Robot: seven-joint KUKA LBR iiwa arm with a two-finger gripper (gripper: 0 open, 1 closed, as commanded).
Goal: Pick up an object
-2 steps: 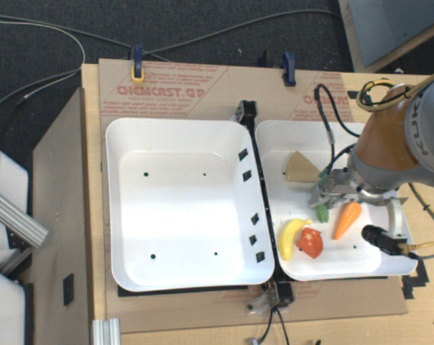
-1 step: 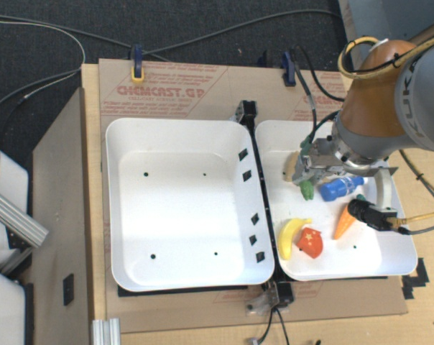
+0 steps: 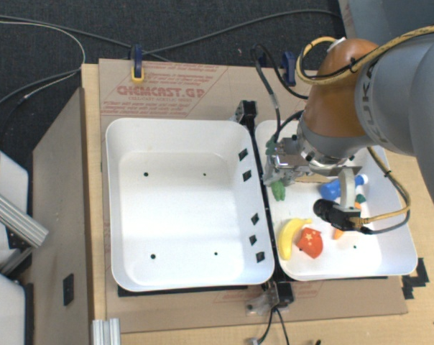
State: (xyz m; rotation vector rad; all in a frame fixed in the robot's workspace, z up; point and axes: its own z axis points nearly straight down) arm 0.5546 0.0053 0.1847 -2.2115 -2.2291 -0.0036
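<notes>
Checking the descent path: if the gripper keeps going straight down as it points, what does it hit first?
Most likely the green object just under the gripper, by the right bin's left wall; depth is unclear from this slanted view.

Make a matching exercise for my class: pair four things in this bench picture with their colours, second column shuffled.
Things:
1. banana
2. clamp at the cardboard's far edge
3. band above the arm's wrist
4. small item below the end effector

Colours:
A. green
B. orange
C. yellow
D. yellow and blue

Pairs: 1-C, 2-D, 3-B, 4-A
</notes>
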